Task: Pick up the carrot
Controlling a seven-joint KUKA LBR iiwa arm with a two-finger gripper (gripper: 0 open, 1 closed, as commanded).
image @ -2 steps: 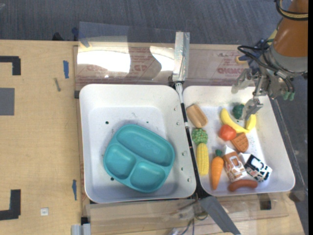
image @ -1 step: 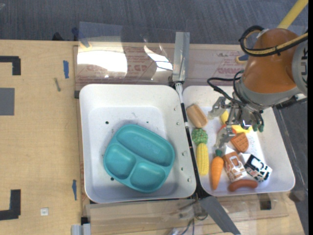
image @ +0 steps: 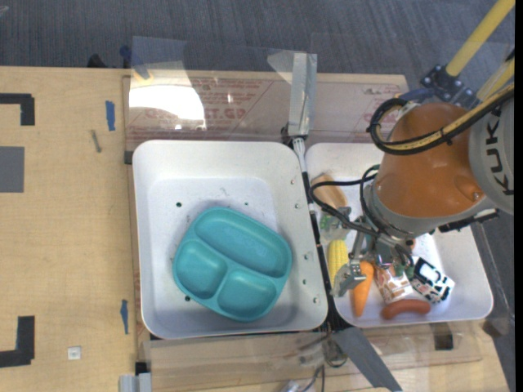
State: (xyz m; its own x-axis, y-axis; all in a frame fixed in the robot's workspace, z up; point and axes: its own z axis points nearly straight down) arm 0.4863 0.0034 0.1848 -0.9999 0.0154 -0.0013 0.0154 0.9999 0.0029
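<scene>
Here, in the right bin [image: 470,300], you see the carrot [image: 360,291] lying near the front edge, its long axis running roughly front to back, the pointed end toward the bin's front wall. The gripper [image: 356,274] hangs directly over the carrot's upper half, so the carrot sits just under and slightly forward of the fingertips. You cannot tell from this angle how the hand is set, nor whether it touches the carrot. An ear of corn [image: 336,256] lies just to the carrot's left, parallel to it, and a sausage [image: 404,308] lies just to its right. The arm [image: 429,170] reaches in from the right, its orange band above the wrist, the wrist pointing steeply downward.
</scene>
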